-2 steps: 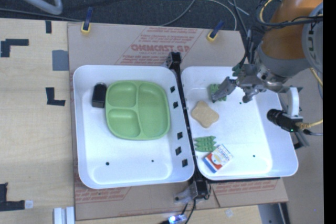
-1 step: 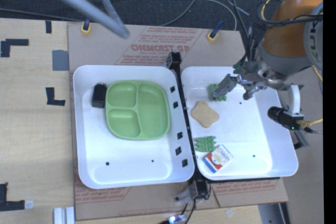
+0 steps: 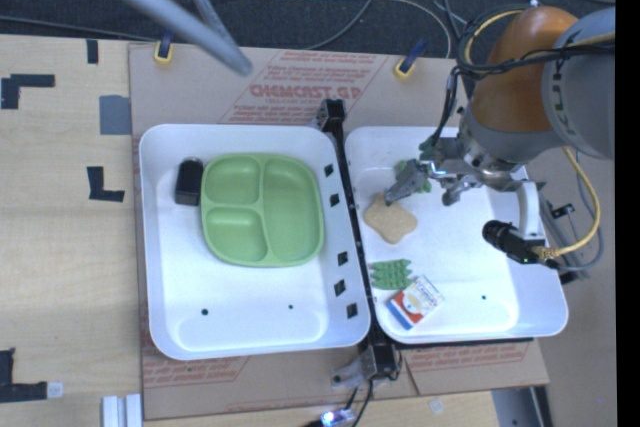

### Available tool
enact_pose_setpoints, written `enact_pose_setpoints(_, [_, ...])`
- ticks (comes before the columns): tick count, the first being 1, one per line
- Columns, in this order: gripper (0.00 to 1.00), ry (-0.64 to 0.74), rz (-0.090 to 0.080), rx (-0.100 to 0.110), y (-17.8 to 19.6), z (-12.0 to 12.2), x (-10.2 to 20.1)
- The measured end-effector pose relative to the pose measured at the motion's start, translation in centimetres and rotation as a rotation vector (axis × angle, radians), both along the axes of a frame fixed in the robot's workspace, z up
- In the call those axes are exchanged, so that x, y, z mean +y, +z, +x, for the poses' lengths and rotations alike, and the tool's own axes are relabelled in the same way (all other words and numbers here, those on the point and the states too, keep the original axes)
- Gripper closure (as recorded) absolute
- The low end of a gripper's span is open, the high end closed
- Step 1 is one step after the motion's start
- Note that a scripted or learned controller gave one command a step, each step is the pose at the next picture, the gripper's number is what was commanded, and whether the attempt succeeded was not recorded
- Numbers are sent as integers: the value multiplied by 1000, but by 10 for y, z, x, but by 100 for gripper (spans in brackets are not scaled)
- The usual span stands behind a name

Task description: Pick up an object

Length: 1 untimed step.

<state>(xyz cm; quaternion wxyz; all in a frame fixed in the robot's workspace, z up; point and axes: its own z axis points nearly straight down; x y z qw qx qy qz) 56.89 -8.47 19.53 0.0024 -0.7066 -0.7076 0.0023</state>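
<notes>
Your nearest target is the tan biscuit-shaped piece (image 3: 390, 221), lying flat in the right bin (image 3: 520, 300), close to the divider between the 2 bins. Use it as the landmark. The gripper (image 3: 428, 183) sits just up and right of it, fingers spread, 1 dark finger (image 3: 405, 185) reaching down toward its top edge. Nothing sits between the fingers, so no grasp yet. I can't tell whether that finger touches the piece or hovers over it.

My read: you're off-centre. To do this well, shift the gripper down-left until the tan piece sits midway between the fingers, then descend and close. It looks flat and low, so go nearly to the bin floor or the pads will skate over it. Its lobed outline suggests closing across the narrow part.

A small green item (image 3: 412, 167) sits just above the tan piece, right by the fingers; it could get caught or nudged. The green leafy piece (image 3: 390, 272) and the red, white and blue packet (image 3: 414, 301) lie below the tan piece, apart from it. Well left of it, in the left bin (image 3: 170, 315), are the green divided plate (image 3: 263, 209) and a black block (image 3: 189, 182)
</notes>
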Motion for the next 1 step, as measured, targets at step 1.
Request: enact_pose_setpoints(1, [0,-1,0,1,-54,-1,-10])
